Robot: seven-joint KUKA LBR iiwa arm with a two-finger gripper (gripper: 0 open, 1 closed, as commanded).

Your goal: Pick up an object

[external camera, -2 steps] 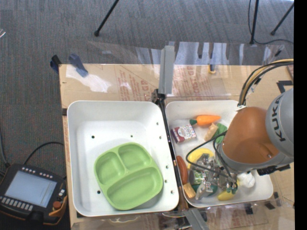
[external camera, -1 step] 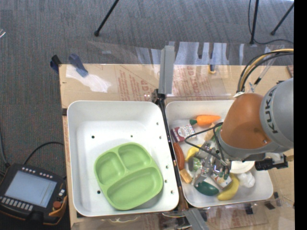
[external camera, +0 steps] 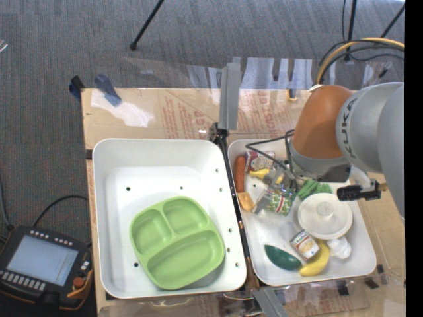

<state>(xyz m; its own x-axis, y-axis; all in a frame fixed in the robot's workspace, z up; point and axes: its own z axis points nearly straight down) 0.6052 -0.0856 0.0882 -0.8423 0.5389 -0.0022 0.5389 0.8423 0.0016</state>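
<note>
The right bin holds several toy foods. Among them are an orange sausage, a small yellow piece, a labelled can, a white round dish, a second small can, a yellow banana and a dark green oval piece. My gripper hangs low over the middle of this bin, right at the labelled can and the yellow piece. Whether it touches either is unclear. The grey arm with its orange band covers the bin's back right part.
The left bin holds a green divided plate. A grey upright post stands behind the bins' shared wall. A green leafy piece and a tan piece also lie in the right bin. A teach pendant rests at the lower left.
</note>
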